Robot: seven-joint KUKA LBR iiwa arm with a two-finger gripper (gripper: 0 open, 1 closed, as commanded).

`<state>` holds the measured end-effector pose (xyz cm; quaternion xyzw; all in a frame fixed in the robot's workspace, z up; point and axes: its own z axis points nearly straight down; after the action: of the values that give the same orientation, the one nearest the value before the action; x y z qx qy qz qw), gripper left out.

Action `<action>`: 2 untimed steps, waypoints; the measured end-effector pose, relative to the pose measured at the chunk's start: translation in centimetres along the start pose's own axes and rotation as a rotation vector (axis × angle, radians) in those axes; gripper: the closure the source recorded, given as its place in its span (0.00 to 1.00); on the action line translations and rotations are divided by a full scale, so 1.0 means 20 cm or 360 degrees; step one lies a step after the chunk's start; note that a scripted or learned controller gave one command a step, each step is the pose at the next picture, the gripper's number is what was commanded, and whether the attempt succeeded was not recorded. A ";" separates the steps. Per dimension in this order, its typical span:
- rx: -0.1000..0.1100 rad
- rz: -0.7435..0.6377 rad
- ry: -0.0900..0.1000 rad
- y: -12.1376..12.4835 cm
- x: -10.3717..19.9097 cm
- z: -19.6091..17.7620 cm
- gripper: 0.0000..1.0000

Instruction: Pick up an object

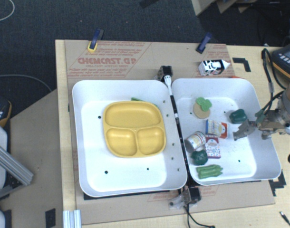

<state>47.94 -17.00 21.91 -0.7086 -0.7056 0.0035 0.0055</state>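
Note:
The right bin (pixel 259 167) holds several small objects. A tan disc with a green top (pixel 201 107) lies near the back, and a dark green piece (pixel 237 115) sits to its right. In the middle are a small white, blue and red carton (pixel 216 128), a tin can (pixel 196 140) and a red and white packet (pixel 212 148). A dark green ball (pixel 199 157) and a light green vegetable (pixel 209 171) lie near the front. My gripper (pixel 247 128) hangs over the bin's right side, just below the dark green piece, with nothing visibly in it.
The left bin (pixel 88 141) holds a yellow divided plate (pixel 134 127) with a green scrap (pixel 137 99) behind it. A black and white object (pixel 214 66) sits on the bench behind the right bin. Blue clamps (pixel 95 39) grip the bench's back edge.

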 end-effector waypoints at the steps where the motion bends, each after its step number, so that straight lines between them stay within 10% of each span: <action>1: -0.0021 -0.0006 -0.0005 0.01 0.00 -0.03 0.00; 2: -0.0010 -0.0006 0.0001 -0.02 0.03 0.20 0.00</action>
<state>47.50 -16.39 17.82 -0.7073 -0.7069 0.0011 0.0036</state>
